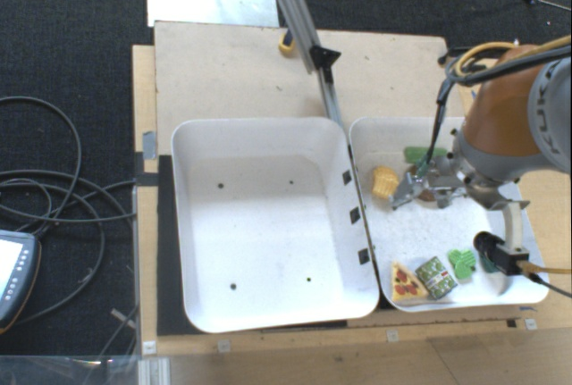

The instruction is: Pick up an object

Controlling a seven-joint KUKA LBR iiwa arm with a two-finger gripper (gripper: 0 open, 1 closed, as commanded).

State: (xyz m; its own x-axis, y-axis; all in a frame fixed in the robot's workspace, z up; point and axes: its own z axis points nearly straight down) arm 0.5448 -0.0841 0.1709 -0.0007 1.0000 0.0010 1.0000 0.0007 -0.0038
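My gripper (409, 193) hangs low over the middle of the right bin (420, 240), its metal tip pointing left. A yellow ridged piece (384, 182) lies just left of the tip, near the bin's left wall; whether they touch is unclear. Behind the gripper lies a green object (416, 154), partly hidden by the wrist. Along the front edge of the bin lie a pizza-slice toy (407, 282), a small green box (436, 277) and a bright green piece (462, 263). I see nothing between the gripper's tips.
The left bin (259, 222) stands beside the right one, sharing a raised divider wall. A grey metal pole (299, 8) slants down from the back to the bins' junction. Cables and a pendant lie on the floor at left.
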